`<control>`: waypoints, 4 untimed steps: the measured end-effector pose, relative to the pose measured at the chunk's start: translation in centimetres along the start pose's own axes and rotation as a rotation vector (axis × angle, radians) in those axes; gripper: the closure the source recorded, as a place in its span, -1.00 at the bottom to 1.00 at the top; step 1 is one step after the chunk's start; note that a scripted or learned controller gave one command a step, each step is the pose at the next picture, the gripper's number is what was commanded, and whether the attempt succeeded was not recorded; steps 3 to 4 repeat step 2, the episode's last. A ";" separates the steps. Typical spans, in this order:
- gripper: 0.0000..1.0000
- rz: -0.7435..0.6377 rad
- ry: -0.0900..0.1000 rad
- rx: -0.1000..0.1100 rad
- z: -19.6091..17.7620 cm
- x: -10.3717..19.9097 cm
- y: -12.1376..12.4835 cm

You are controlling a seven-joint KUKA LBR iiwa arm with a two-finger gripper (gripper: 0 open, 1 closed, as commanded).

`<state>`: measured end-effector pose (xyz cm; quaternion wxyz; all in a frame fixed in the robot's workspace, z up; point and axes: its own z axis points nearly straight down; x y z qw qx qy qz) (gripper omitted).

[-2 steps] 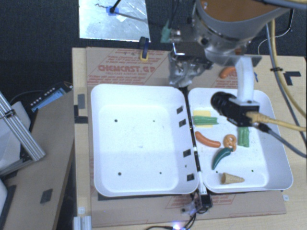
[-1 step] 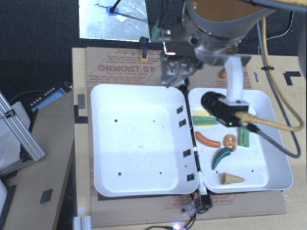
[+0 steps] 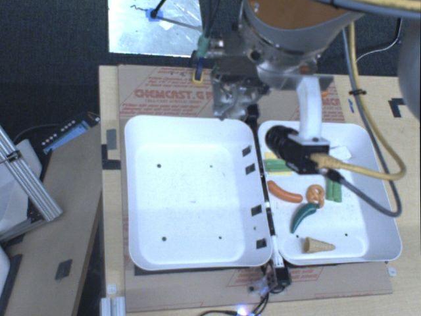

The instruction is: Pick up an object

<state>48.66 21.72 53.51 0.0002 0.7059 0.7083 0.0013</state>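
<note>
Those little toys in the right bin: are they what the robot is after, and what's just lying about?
For the job:
sausage
pretzel
green pepper
cone
right bin

Lying about:
left bin
cardboard sheet
metal rail

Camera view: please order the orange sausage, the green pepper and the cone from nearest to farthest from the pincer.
1. Orange sausage, right bin's left side, closest to pincer.
2. Green pepper, below it, mid-bin.
3. Cone, by the front edge.

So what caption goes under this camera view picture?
Robot arm reaches over the right bin holding a toy hot dog, pretzel and cone.
</note>
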 end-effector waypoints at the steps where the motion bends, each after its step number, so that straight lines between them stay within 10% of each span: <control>1: 1.00 -0.001 0.000 0.000 0.0 1.6 0.0; 4: 1.00 -0.001 0.000 0.000 0.0 1.6 0.0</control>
